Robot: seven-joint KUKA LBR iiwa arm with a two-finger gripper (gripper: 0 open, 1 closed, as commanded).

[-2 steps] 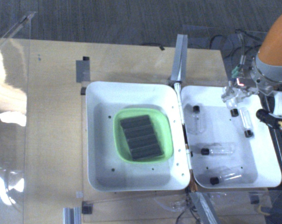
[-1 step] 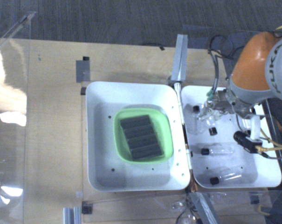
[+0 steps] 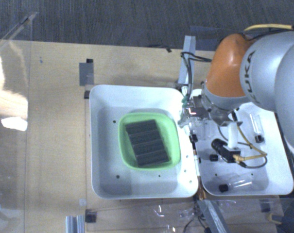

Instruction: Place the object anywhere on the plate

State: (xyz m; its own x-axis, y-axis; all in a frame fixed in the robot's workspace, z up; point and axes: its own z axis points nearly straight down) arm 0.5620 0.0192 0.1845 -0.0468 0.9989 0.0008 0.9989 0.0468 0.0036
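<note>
The dark ridged object [image 3: 147,142] is lying flat on the green plate [image 3: 126,149] in the left bin [image 3: 100,144], so the placing looks done. The end effector [image 3: 198,111] is hanging over the rim between the bins, apart from the object; its grip state cannot be told. Only pulling clear seems left.

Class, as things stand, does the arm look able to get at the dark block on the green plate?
Probably yes: the block lies uncovered on the plate, nothing over it, and the arm is just beside.
</note>
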